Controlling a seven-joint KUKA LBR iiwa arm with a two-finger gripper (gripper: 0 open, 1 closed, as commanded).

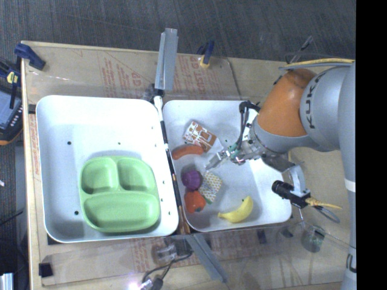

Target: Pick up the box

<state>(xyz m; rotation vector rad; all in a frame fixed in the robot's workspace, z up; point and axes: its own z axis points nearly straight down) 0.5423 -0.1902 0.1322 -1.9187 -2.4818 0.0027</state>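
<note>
The box [199, 135], a small orange, brown and white carton, lies flat in the upper left part of the right bin [266, 110]. My gripper [220, 157] hovers in the middle of that bin, just right of and below the box, apart from it. Its fingers look spread, with nothing between them. The grey arm with its orange band [284, 110] reaches in from the right and covers part of the bin's right side.
Around the gripper lie an orange-red sausage [187, 151], a purple fruit [191, 178], a checkered packet [210, 187], a red pepper [195, 202] and a banana [237, 211]. The left bin [54, 119] holds a green divided tray [120, 194].
</note>
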